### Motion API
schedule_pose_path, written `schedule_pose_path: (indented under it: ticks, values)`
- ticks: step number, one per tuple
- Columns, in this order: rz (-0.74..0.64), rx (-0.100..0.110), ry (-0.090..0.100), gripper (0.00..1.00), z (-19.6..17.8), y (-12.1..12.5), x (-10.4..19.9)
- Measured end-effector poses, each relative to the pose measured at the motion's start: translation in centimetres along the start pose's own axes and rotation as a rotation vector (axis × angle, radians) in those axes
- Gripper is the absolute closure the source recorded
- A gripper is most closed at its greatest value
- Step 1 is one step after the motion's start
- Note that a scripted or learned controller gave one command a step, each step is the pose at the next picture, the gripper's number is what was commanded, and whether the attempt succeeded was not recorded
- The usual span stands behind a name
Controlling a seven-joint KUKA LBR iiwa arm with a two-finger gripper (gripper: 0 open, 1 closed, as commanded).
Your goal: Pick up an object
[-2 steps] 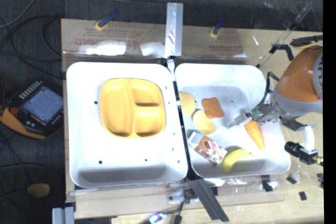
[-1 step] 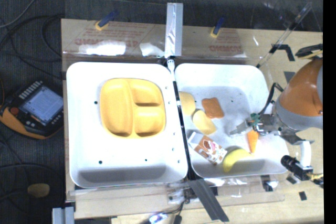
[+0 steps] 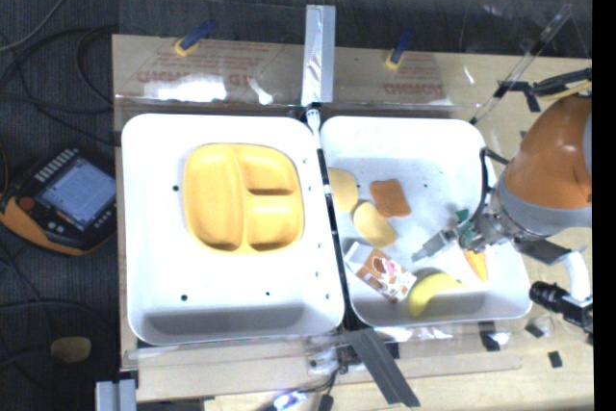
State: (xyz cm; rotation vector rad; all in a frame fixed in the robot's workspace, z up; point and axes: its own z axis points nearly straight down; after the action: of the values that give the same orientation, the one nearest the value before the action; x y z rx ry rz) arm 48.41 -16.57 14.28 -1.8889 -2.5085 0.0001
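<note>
The right bin (image 3: 414,159) holds several small items: an orange-brown slab (image 3: 391,197), two pale yellow rounded pieces (image 3: 373,226) (image 3: 342,191), a printed packet (image 3: 383,272), a yellow fruit-like piece (image 3: 431,292) and a small orange cone-shaped piece (image 3: 476,263). My gripper (image 3: 460,236) is low in the right half of this bin, reaching in from the right. It sits just above and left of the orange cone and right of the pale yellow piece. I see nothing clearly held in it.
A yellow divided tray (image 3: 245,197) lies in the left bin (image 3: 154,284). The arm's orange band (image 3: 558,159) hangs over the right bin's right wall. A handheld pendant (image 3: 67,197) lies off the bench at left.
</note>
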Motion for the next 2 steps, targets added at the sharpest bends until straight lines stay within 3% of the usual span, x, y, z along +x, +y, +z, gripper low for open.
schedule_pose_path:
  ticks: [1, 2]
  values:
    - [-0.135, 0.0, -0.001, 0.0, 3.6, 1.2, -2.2]
    - [-0.054, -0.011, -0.01, 0.0, 5.3, 10.3, -1.9]
